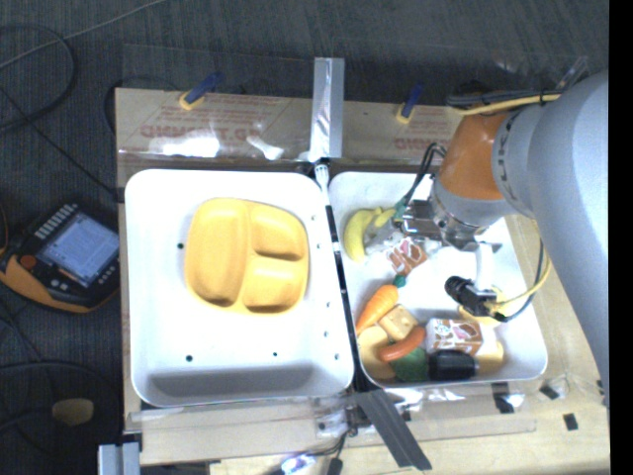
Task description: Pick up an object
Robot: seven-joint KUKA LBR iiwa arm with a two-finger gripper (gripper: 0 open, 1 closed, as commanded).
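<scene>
The grey arm (569, 196) reaches in from the right, its orange band (470, 161) above the right bin (524, 349), and the gripper (420, 236) hangs low over that bin's upper part; whether it is open or closed, I cannot tell. Just beside it lie a banana (356, 233) and a small red-and-white packet (406, 256). Lower down sit a carrot (377, 305), a small carton (454, 336) and other toy foods. The left bin (158, 364) holds a yellow divided tray (246, 253).

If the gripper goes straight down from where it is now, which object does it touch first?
Probably the small red-and-white packet, which lies just beneath the gripper in the right bin. The banana sits just to the side. Depth is hard to judge from above.
</scene>
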